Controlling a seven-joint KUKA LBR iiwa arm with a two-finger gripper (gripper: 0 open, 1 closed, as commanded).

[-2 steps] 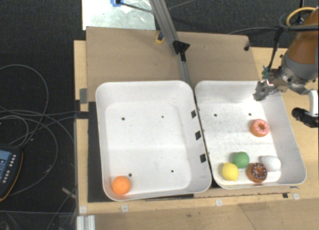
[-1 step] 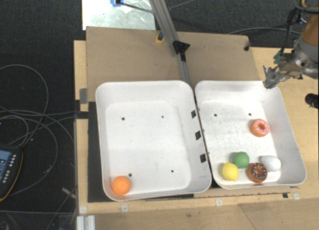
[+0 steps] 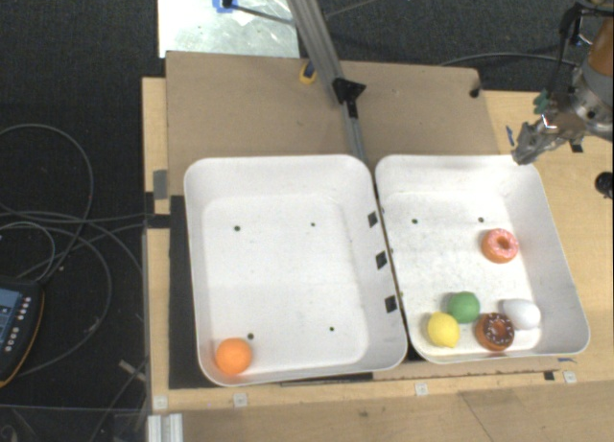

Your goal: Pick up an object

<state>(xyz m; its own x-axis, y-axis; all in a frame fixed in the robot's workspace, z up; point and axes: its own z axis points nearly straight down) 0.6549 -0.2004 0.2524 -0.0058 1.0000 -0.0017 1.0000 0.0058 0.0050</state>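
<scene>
Grey metal wrist with dark cables, an orange patch, and a small grey pincer [image 3: 527, 148].

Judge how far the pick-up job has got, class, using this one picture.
Nothing looks done: the round orange ball lies in the left white bin. The pink iced doughnut, green ball and yellow lemon lie in the right white bin. The gripper is at the right bin's far corner, above them. Reaching, grasping and lifting remain.

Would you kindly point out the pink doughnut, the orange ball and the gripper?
pink doughnut [image 3: 499, 245], camera view, on its icing ring.
orange ball [image 3: 233, 356], camera view, its middle.
gripper [image 3: 527, 150], camera view, between its fingertips.
</scene>
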